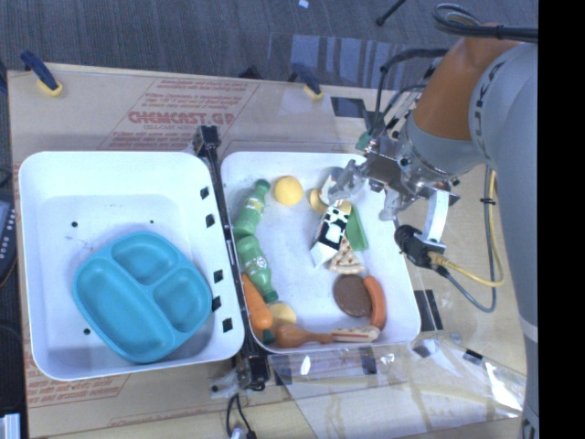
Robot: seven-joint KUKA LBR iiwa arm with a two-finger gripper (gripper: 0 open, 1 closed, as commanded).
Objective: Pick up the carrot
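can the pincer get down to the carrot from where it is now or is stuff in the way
Probably yes, but tightly. The carrot lies uncovered from above, yet it sits against the right bin's left wall, with green bottles and a lemon touching it. The pincer is across the bin.

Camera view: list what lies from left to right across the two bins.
Blue tray → green bottle → carrot → yellow lemon → brown disc → sausage → hand.

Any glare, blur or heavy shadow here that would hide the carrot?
Camera view: even, soft lighting; the carrot by the right bin's left wall reads clearly; glare streaks the clear plastic sheet in front; the gripper area looks slightly soft.
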